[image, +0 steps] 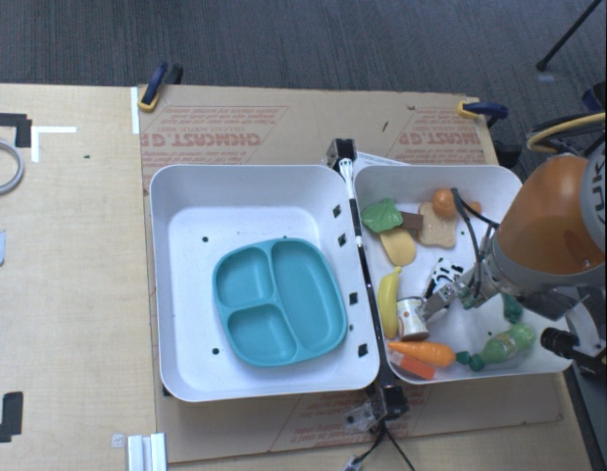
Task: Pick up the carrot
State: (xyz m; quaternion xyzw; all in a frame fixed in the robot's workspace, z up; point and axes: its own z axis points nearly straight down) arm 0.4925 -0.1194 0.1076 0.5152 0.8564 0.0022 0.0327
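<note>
Carrot (423,352) lies at about 6 o'clock in the right bin (509,180), tight against the front wall near the divider. Orange, tapered, smooth plastic look, lying flat, point toward 9 o'clock. A redder piece (413,368) sits just under it, touching; can't tell what that is.

Claw (442,298) hangs low over the bin's middle, just above and to 1 o'clock of the carrot, apart from it. A small metal can (411,315) sits right at the tip. Whether the claw is spread or pressed together, I cannot tell; the view is too cluttered there. Nothing visibly pinched.

Neighbours: a yellow banana (388,300) upright along the divider, a green leafy piece (381,215) at 11 o'clock, a tan slice (439,230) and an orange ball (442,201) at 12, a green vegetable (504,344) at 5.

Left bin (176,263) carries a teal plate (279,300) with 3 compartments, matte plastic.

My judgement: approach stage, grasp not yet made. The carrot's wall-hugging spot leaves little room for 1 finger on the far side; the can may get nudged first.
</note>
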